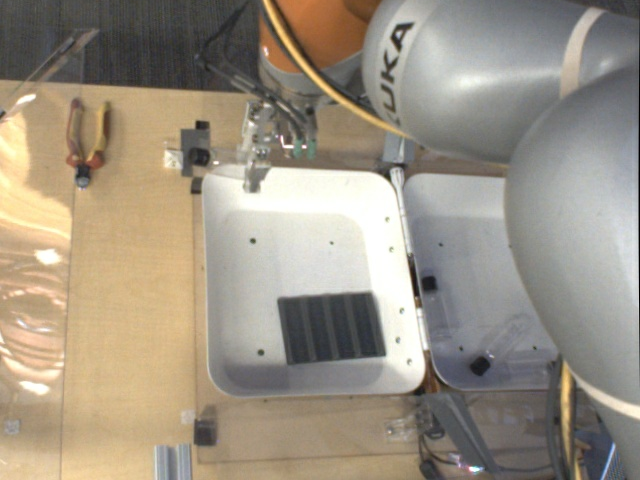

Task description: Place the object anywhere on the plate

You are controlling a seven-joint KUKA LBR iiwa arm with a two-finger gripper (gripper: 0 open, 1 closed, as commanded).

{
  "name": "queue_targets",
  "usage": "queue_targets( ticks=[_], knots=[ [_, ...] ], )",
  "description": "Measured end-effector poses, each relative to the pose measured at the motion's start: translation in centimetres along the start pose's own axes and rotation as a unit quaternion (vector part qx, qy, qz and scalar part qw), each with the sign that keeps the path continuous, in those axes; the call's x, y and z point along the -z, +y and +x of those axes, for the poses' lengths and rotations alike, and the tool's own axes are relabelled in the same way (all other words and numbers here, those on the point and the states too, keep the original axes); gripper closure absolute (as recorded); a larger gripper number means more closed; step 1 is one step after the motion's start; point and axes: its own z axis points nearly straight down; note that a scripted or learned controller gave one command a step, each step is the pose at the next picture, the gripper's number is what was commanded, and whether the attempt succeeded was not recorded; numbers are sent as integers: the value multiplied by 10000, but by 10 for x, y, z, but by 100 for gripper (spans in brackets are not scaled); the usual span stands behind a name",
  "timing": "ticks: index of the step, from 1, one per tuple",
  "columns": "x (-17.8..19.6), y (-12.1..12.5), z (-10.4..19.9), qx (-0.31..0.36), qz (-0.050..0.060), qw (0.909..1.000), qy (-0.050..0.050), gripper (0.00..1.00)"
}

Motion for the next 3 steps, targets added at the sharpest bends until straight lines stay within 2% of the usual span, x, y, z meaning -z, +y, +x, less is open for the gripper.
queue_targets(
  ticks=[1, 2, 3],
  knots=[
    [-68, -1, -3, -2222, 13, 9750, 17, 100],
    [-25, 0, 7, -5698, 22, 8218, 5, 100],
    [-97, -18, -2, -5235, 36, 8520, 19, 100]
  ],
)
